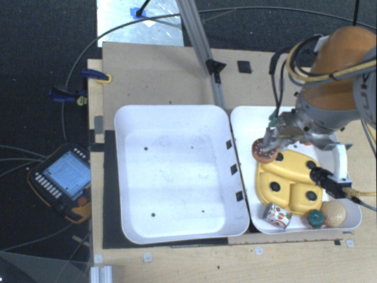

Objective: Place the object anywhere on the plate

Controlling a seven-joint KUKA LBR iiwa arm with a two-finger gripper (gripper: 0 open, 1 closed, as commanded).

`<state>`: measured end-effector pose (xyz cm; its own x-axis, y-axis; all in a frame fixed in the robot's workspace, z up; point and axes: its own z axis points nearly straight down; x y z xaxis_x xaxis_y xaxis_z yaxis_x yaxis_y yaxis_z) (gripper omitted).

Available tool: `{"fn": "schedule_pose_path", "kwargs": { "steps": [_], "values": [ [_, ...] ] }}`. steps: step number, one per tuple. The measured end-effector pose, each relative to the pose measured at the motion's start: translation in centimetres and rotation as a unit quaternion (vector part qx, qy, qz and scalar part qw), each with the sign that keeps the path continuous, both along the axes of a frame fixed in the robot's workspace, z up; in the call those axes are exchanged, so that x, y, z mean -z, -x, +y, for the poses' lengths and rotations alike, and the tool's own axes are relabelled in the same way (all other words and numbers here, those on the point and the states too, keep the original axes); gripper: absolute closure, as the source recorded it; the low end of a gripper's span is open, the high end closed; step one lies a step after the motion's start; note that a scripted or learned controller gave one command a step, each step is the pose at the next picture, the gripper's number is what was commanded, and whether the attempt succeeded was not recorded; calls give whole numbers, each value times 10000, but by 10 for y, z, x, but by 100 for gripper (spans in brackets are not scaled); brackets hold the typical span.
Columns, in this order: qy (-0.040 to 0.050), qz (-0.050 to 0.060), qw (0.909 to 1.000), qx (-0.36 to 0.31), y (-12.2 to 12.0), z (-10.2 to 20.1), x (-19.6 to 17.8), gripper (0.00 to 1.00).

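1. Overhead, the tool (270, 147) hangs above the right bin (244, 122), at the yellow plate (288, 184)'s upper left corner.
2. A brown round object (263, 152) sits right under its tip, at the plate's edge; whether it is clamped I cannot tell.
3. Near the bin's front lie a small can (277, 215), a teal piece (316, 219) and a tan ball (334, 213).

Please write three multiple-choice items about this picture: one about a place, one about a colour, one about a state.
1. Which bin holds the yellow plate?
A. the left bin
B. the right bin
C. neither

2. What colour is the band above the arm's wrist?
A. orange
B. green
C. blue

3. How does the small can lie?
A. upright on the plate
B. on its side in the right bin
C. inside the left bin

Key: 1 B, the plate lies under the tool. 2 A, the orange band shows at upper right. 3 B, the can lies tipped beside the plate's near edge.
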<state>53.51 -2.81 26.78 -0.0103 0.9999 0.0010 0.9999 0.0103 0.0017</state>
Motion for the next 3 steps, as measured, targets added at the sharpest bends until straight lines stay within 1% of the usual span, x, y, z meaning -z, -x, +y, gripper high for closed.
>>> {"fn": "schedule_pose_path", "kwargs": {
  "steps": [1,2,3],
  "values": [
    [1,-4,10000,5,-23,37,12,100],
    [0,-1,10000,6,-35,80,27,100],
    [-4,-11,10000,4,-61,125,26,100]
  ]
}}
